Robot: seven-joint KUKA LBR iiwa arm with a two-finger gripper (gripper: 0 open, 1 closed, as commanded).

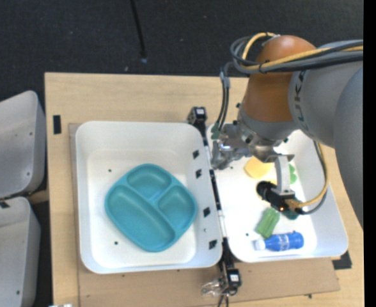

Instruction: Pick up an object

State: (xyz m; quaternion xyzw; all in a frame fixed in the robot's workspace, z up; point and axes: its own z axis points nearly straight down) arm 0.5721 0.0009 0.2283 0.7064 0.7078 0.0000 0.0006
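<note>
Gripper [222, 149] at right bin's [322, 226] left edge, beside yellow piece [257, 167]; grip state can't tell. Green block [268, 222], blue bottle [279, 242] lie apart. Teal plate [151, 206] in left bin [98, 149].

You have a plain turquoise plate [151, 206] lying in a white bin [95, 152]. To the right of the plate, a second white bin [325, 226] holds the other colours. Up and right of the plate is a pale yellow piece [257, 167]. Right of its lower half is a green block [268, 222], and just below that a blue bottle [282, 242] with a white cap. The bench [124, 98] is light tan. Above and right of the plate, the arm [341, 101] is grey with an orange band [274, 88].
</note>
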